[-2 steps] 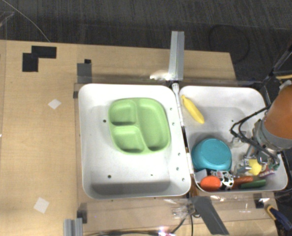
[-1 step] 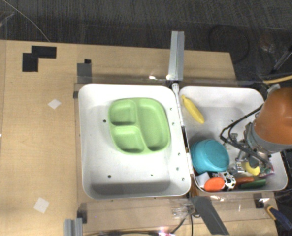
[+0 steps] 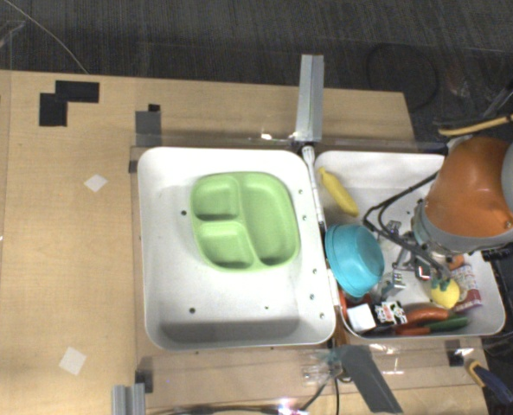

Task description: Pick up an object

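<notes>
Orange and red, a long carrot-like piece [image 3: 429, 316] lies along the near wall of the right bin [image 3: 490, 322], its long axis running across the view, with a small black-and-white item [image 3: 364, 316] beside it toward the left. Just behind these sits a round yellow fruit [image 3: 445, 294], and a little farther back, against the wall shared with the left bin [image 3: 165, 258], a blue bowl [image 3: 354, 258] stands tipped on its side. The gripper [image 3: 409, 271] hangs between bowl and fruit, under the grey arm [image 3: 472, 188] with its orange band; the wrist and cables hide it enough that whether it is released or clenched cannot be told, and nothing shows gripped in it. Judging from this, the yellow fruit is the nearest candidate, lying just to the view's right and slightly nearer than the gripper, so a short shift that way would bring it over the fruit; the bowl's rim lies about as close on the other side. Farther back a banana [image 3: 338, 191] rests lengthwise near the dividing wall, and a green divided plate [image 3: 241, 220] lies in the left bin on the tabletop [image 3: 57, 258].
</notes>
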Motion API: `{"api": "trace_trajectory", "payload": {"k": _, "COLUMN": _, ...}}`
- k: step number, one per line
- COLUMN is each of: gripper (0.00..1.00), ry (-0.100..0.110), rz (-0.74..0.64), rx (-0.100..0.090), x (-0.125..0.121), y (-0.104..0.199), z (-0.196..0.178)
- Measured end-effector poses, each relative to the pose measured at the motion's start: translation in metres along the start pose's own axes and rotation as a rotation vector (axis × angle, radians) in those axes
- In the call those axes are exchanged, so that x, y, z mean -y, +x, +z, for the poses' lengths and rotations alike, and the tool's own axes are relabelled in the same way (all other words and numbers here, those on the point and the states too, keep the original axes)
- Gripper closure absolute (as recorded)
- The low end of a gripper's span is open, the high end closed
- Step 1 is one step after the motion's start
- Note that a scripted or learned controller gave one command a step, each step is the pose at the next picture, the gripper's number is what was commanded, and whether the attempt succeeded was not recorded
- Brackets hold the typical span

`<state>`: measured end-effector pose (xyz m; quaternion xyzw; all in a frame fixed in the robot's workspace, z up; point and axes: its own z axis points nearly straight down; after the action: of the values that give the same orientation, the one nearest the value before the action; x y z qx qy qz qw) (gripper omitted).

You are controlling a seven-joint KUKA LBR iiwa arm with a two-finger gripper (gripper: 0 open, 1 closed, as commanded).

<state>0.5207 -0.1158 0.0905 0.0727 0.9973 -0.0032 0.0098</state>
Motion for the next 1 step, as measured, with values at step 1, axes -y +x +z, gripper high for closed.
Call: {"api": "trace_trajectory", "payload": {"k": 1, "gripper": 0.0, "ry": -0.003, "rz": 0.008, "rx": -0.002, "x": -0.0347, "y": -0.0629, "z": 0.002}}
